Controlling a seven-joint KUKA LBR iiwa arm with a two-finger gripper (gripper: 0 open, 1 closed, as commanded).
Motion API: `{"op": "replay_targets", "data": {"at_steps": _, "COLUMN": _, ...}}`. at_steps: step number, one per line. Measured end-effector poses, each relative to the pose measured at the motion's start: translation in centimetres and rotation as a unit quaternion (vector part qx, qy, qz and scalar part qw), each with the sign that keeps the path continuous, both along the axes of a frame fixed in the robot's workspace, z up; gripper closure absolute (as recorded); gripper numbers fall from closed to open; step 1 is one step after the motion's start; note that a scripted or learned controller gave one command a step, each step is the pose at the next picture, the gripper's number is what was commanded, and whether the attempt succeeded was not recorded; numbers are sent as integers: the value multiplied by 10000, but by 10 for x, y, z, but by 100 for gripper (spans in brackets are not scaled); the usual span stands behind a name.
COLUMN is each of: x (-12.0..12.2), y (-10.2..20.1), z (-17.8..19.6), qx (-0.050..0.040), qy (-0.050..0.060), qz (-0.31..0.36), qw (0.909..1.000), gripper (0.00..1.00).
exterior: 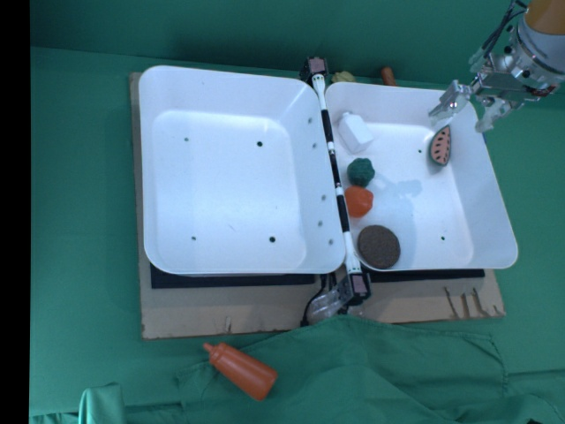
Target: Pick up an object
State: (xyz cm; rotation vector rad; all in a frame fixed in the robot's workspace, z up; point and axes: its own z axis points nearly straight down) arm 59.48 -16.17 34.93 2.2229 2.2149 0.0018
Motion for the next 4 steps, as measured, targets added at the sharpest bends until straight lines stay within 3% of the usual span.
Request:
{"op": "replay_targets", "data": {"at_steps": 1, "x": -85, "y": -28, "z": -45, "qx": 2, "qy": 37, "qz": -35, "qw": 10000, "gripper": 0}}
{"op": "replay_targets", "data": {"at_steps": 2, "x": -73, "y": 8, "z": -17, "qx": -4, "qy": -28, "qz": 23, "qw": 10000, "gripper": 0}}
{"op": "replay_targets", "data": {"at_steps": 3, "x": -27, "y": 18, "z": -109, "qx": 6, "qy": 28, "qz": 9, "qw": 10000, "gripper": 0}}
{"op": "replay_targets", "data": {"at_steps": 4, "x": -59, "y": 40, "z": -94, "qx": 11, "qy": 11, "qz": 10, "qw": 10000, "gripper": 0}}
